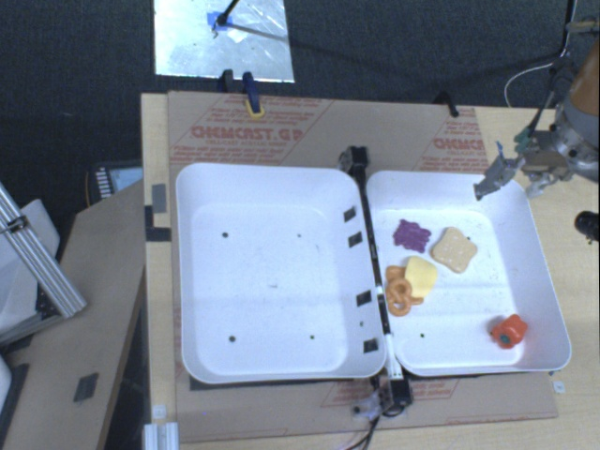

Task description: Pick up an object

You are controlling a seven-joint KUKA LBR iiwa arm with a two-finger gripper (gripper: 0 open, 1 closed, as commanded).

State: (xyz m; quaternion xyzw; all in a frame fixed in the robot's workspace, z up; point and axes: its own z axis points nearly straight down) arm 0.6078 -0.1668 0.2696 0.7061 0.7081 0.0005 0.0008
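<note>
Toys lie grouped in the right bin (pixel 534 251): a purple piece (pixel 411 235) with a lumpy outline, a tan toast-like slab (pixel 454 249) just at its three o'clock, a pale yellow wedge (pixel 421 276) below them, and orange rings (pixel 398 292) touching the wedge at its eight o'clock. A red-orange pepper-like toy (pixel 507 331) sits apart toward the bin's five o'clock corner. The left bin (pixel 202 195) shows bare white floor with a few dark dots. The gripper (pixel 514 178) hangs over the right bin's one o'clock corner, fingers spread apart with nothing between them.
</note>
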